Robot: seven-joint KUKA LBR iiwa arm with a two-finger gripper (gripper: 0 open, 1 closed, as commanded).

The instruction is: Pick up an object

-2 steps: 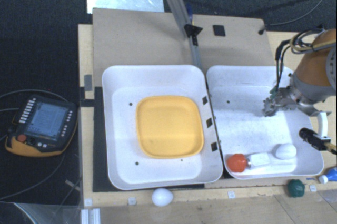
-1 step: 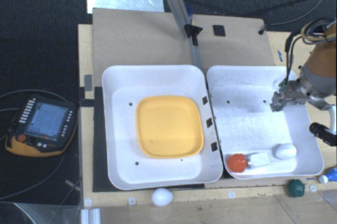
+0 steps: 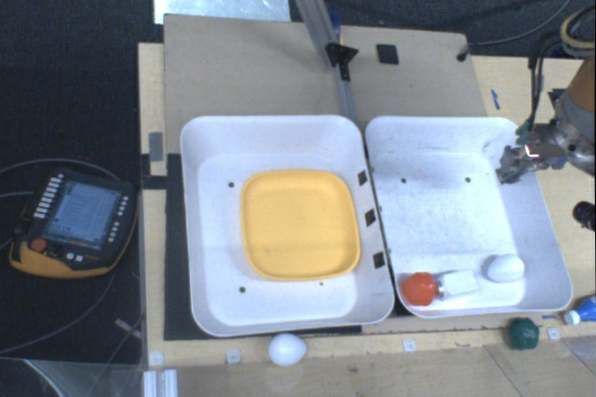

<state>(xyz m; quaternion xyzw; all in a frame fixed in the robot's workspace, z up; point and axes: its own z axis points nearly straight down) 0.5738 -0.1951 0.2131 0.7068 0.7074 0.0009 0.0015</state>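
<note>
In the right bin (image 3: 447,199), along its near edge, lie a red-orange ball (image 3: 420,288), a small white block (image 3: 458,282) beside it, and a white egg-shaped object (image 3: 506,269) further right. A yellow square plate (image 3: 300,223) sits in the middle of the left bin (image 3: 209,199). My gripper (image 3: 515,164) hangs over the right bin's far right corner, well away from the objects near the front edge. Nothing shows between its fingers.
A white egg (image 3: 287,349) lies on the bench in front of the left bin. A dark green ball (image 3: 523,333) and a blue-white item (image 3: 579,313) rest outside the right bin's near right corner. A teach pendant (image 3: 70,230) sits on the floor at left.
</note>
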